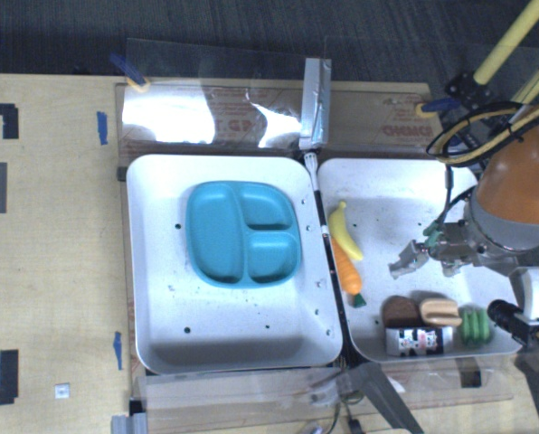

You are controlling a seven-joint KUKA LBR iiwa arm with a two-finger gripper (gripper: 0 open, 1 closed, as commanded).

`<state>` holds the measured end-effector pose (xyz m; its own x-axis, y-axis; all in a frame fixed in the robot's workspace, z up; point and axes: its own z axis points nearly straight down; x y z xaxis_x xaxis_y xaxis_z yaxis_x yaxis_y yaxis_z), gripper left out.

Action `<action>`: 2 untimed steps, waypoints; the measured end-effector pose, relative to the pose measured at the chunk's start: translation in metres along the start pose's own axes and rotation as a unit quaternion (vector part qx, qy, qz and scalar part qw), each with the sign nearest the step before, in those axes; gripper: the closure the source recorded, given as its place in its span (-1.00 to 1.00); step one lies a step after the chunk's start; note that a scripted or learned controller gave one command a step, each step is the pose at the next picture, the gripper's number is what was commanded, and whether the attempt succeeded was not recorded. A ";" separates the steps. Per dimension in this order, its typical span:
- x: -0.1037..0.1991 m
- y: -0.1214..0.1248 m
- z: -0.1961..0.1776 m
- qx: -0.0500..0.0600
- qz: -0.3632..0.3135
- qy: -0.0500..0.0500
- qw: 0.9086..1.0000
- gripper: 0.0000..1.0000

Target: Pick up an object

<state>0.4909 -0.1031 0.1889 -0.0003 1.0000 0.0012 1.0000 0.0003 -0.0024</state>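
Gripper (412, 259): over the right bin (382, 183), in its middle right part, above bare floor; fingers blurred and seen from above, so whether they stand apart or together cannot be told. Nothing visible between them.

Candidate items, nearest first:
- Bun-shaped toy (440, 311), tan, and brown round piece (400, 311), touching each other near the front wall. Likely light hollow plastic, stiff, smooth; rounded tops could slip, so take across the narrow sides.
- Small can (420, 339), lying on its side against the front wall, dark with a white label. Apt to roll; grip across the barrel.
- Green ridged piece (475, 325), just right of the bun; ridges should give purchase.
- Carrot (348, 273) and banana (344, 231), end to end along the left wall. Slender, probably rigid; the wall crowds one finger.

Left bin (152, 315): holds a blue divided tray (243, 231).

Obscured: the arm covers the right bin's right side; the green piece's identity is unclear.
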 end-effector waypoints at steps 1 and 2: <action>-0.018 -0.009 0.101 -0.005 0.021 -0.001 1.000 -1.00; -0.026 0.011 0.101 -0.005 -0.165 -0.002 0.986 -1.00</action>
<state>0.5017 -0.1295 0.0877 -0.3266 0.9452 -0.0029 0.9451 0.3266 0.0067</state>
